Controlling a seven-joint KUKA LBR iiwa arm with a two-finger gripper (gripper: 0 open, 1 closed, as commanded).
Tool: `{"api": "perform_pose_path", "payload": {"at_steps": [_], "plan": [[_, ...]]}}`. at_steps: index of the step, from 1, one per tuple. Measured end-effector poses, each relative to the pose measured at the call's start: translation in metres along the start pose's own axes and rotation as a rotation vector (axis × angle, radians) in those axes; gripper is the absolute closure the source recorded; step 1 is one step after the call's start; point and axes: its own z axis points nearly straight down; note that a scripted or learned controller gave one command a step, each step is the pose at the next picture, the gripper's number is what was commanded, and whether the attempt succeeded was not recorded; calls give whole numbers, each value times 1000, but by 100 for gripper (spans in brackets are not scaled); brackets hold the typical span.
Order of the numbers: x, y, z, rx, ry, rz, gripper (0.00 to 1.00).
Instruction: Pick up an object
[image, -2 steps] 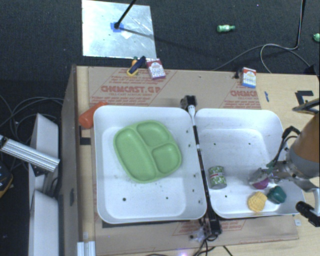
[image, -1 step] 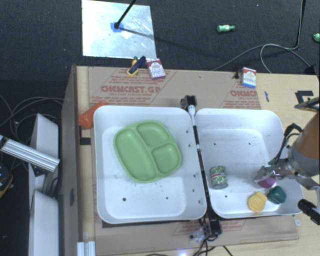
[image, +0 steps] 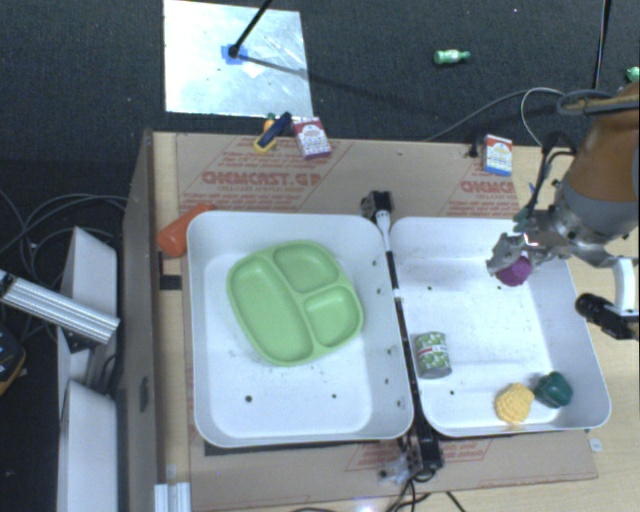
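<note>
My gripper (image: 513, 258) hangs over the upper right part of the right bin (image: 470, 250). A small purple object (image: 516, 271) sits between its fingertips, and the fingers are closed on it. Lower in the same bin a green-labelled can (image: 432, 354) lies near the left wall. A yellow knobbly object (image: 514, 403) and a dark teal object (image: 553, 388) rest at the front right corner. The grey arm with its orange band (image: 605, 150) comes in from the right edge.
The left bin (image: 230, 400) holds a light green divided plate (image: 294, 301). On the bench outside the bins lie an orange object (image: 173, 232), two small cartons (image: 313, 138) (image: 497, 155) and a yellow-blue item (image: 272, 131). A black clamp (image: 377, 205) sits between the bins.
</note>
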Motion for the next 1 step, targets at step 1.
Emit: {"api": "perform_pose_path", "payload": {"at_steps": [1], "plan": [[63,-4,4,6,0,1,100]]}}
